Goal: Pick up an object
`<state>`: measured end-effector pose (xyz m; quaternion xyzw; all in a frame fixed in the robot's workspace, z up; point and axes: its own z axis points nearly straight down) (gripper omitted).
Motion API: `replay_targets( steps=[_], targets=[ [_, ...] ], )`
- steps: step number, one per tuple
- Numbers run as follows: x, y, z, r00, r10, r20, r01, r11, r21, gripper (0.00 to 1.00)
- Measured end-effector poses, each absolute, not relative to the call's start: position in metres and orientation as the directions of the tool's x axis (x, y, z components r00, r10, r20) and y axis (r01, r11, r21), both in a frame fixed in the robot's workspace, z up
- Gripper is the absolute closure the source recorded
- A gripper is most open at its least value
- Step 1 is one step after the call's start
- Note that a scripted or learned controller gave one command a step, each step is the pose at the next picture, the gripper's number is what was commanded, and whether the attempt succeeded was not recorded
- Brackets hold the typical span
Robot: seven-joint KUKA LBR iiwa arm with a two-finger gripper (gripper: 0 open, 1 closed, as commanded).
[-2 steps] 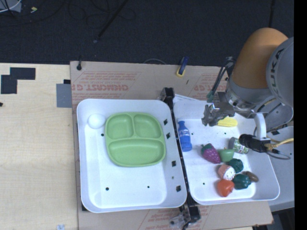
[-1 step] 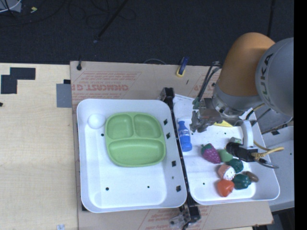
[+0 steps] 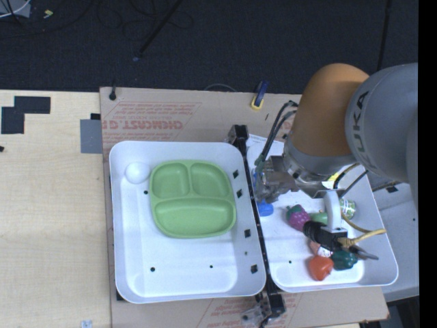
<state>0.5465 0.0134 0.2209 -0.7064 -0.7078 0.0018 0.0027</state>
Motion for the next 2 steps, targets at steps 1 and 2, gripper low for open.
replay_targets(
  steps=[1,2],
  targets=[
    [0.537,0.065,0.224,-0.004,1.0,0.002,1.0,0.004,-0.005,1.0],
    [0.511,0.108,0.217,-0.003,1.0,0.001,1.0,0.003,-0.007,1.0]
  ],
)
